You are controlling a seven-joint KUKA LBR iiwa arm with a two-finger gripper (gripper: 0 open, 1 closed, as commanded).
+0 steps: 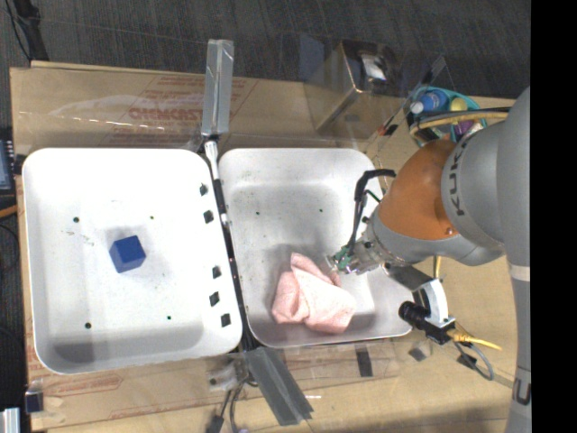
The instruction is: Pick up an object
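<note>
A soft pink cloth point(311, 299) lies crumpled in a heap near the front edge of the right bin point(270, 188). A small blue cube point(127, 253) sits flat on the floor of the left bin point(54, 332), near its middle.

A dark grey carpeted floor point(180, 16) runs across the top, with a black stand leg point(22, 16) at the upper left. Below it lies a brown cardboard-covered bench point(117, 106) printed with faded red lettering, which carries two white bins point(54, 179) side by side. A grey metal bar point(216, 84) stands where the bins meet.
</note>
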